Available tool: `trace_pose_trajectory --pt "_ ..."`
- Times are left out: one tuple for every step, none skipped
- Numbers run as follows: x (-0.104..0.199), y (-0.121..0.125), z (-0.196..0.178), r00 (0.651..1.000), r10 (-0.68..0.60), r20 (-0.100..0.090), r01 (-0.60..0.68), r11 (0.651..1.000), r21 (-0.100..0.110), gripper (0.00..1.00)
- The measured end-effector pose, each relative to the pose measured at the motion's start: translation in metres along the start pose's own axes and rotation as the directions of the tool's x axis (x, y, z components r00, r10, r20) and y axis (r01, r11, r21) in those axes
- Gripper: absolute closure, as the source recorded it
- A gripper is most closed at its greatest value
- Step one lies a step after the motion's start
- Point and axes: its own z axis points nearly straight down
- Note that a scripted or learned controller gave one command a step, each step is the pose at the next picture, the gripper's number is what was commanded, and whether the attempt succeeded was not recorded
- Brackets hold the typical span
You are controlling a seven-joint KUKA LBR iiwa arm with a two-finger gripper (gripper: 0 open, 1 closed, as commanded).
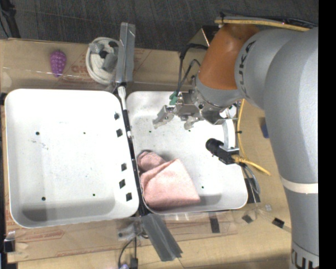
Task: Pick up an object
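A pink cloth (165, 182) lies crumpled in the near left corner of the right bin (229, 198), against the divider between the bins. My gripper (175, 121) hangs over the far part of the same bin, well behind the cloth and apart from it. Its two fingers (161, 117) are spread open with nothing between them. The grey arm with its orange band reaches in from the right and covers the bin's far right corner.
The left bin (61, 156) stands beside the right one. Behind the bins on the bench sit a small purple grape-like object (57, 62) and a white coiled thing (102, 59). A grey bar (125, 52) rises at the divider's far end.
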Motion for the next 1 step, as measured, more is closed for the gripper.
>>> trace_pose_trajectory --pt "-0.0220 -0.0735 0.0852 1.000 0.016 -0.001 -0.016 1.000 0.000 0.00"
